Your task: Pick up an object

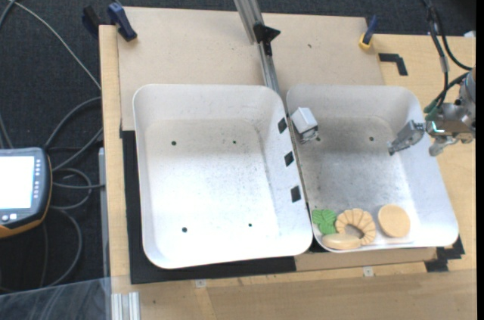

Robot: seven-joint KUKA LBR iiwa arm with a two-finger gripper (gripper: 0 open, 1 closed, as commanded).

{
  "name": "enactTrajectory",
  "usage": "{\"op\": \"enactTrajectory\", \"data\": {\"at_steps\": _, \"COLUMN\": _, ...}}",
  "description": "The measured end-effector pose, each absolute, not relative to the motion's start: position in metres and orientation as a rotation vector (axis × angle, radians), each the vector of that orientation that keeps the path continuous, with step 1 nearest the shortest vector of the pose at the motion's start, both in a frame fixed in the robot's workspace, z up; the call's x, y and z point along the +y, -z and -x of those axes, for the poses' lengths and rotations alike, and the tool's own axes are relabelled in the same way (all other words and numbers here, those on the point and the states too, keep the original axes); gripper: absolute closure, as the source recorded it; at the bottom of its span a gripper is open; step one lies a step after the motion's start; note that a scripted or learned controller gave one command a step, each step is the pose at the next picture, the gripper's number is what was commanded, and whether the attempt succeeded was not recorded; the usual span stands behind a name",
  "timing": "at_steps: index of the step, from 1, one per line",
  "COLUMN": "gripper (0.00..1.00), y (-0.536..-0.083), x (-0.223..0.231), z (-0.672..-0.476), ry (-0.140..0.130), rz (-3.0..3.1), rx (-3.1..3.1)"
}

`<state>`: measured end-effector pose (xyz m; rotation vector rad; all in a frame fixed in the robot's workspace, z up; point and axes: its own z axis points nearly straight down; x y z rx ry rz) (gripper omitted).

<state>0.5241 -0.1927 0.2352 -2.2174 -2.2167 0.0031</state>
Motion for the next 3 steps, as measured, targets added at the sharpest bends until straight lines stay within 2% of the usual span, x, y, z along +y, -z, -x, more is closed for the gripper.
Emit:
{"op": "enactTrajectory", "data": {"at_steps": 1, "gripper": 0.00, "y": -0.237, "x": -0.193, "z": -0.525, "ry": 0.001, "rz": 2.219, "rx": -2.221}}
{"op": "enactTrajectory", "data": {"at_steps": 2, "gripper": 0.00, "y": -0.174, "x": -0.195, "z": -0.524, "ry": -0.004, "rz": 2.216, "rx": -2.216}}
{"op": "enactTrajectory", "data": {"at_steps": 3, "gripper": 0.00, "y": -0.131, "x": -0.192, "z": -0.519, "ry": -0.003, "rz": 2.216, "rx": -2.216}}
